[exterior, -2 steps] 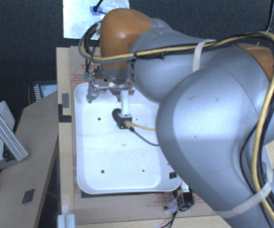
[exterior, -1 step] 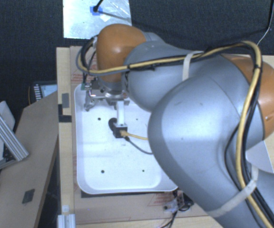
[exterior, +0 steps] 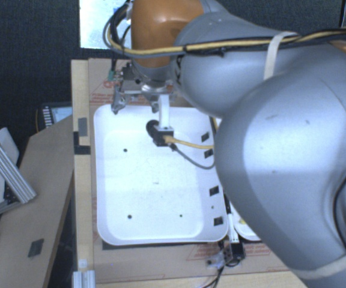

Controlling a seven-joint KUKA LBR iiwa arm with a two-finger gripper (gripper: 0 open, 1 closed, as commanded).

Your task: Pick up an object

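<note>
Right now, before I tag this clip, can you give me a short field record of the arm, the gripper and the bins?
arm: grey KUKA arm with orange band, covering the view's right side
gripper: two-finger gripper above the far edge of the left shallow white bin
held object: none seen
bin contents: small dark specks on the floor
cable: yellow and grey cable hanging over the bin
other bin: mostly hidden behind the arm

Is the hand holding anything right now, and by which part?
Cannot be told. The hand hangs over the far edge of the left bin; no object shows at it from this angle.
</note>
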